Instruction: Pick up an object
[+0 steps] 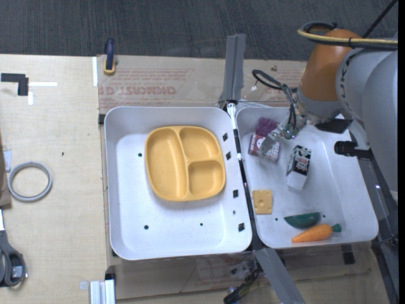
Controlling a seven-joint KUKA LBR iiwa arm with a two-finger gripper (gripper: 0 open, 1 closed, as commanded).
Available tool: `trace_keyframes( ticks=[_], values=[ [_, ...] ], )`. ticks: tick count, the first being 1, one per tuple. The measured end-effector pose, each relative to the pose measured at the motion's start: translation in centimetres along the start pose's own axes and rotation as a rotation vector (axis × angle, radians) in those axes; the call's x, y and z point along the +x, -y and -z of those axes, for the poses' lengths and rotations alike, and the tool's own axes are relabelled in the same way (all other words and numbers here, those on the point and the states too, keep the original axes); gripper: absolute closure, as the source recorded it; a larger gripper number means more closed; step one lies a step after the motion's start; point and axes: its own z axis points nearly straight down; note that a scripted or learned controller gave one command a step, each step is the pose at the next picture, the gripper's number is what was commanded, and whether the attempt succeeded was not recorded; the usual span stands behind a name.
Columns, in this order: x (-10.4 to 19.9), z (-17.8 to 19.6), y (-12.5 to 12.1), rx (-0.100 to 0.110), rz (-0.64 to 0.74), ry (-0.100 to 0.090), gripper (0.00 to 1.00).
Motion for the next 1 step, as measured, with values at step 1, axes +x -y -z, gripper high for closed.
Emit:
trace_keyframes(
  ticks=[1],
  values=[
    [0.17, 0.80, 0.10, 0.009, 0.005, -0.006, 1.00]
  ],
)
